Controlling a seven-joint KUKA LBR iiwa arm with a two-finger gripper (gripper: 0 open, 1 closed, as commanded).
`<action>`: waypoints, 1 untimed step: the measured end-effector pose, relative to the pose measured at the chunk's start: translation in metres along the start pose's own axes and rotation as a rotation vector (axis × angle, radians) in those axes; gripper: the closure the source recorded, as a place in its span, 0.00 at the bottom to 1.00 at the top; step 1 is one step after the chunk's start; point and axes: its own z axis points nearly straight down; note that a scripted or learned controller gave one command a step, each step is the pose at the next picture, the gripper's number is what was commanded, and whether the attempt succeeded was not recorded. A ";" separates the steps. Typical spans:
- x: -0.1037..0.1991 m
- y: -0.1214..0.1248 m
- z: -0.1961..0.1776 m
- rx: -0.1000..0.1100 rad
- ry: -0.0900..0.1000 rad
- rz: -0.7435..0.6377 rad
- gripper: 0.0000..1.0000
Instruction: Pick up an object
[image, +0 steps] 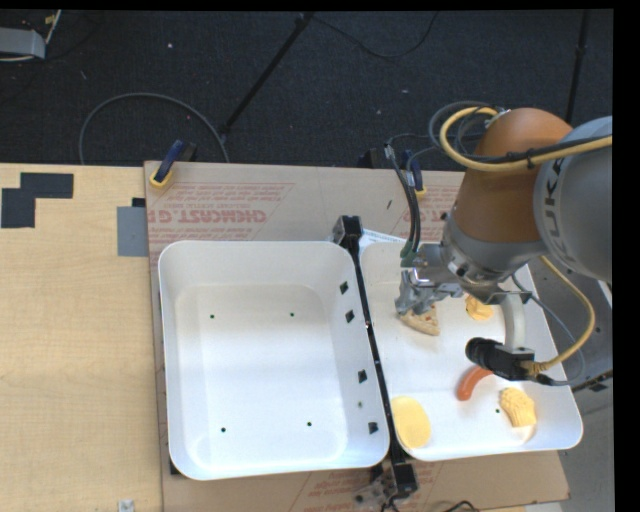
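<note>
My gripper (414, 302) hangs low in the right bin (560, 435), near its back left part. Its tip is right at a tan wedge-shaped piece (426, 323) that lies on the bin floor just below and to the right of it. The view does not reveal whether the wedge is gripped. Other pieces lie in the same bin: a small yellow piece (480, 310) to the right of the gripper, an orange-red curved piece (468, 384), a yellow corn-like piece (517, 406) and a flat yellow oval (411, 420) at the front left.
The left bin (185, 300) stands beside the right one, parted by a black-clipped divider (362, 340). The orange and grey arm (515, 190) looms over the right bin's back. A black cable fitting (497, 358) hangs above the orange-red piece. Cardboard lies under both bins.
</note>
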 end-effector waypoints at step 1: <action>0.056 -0.015 -0.007 -0.001 0.000 -0.001 1.00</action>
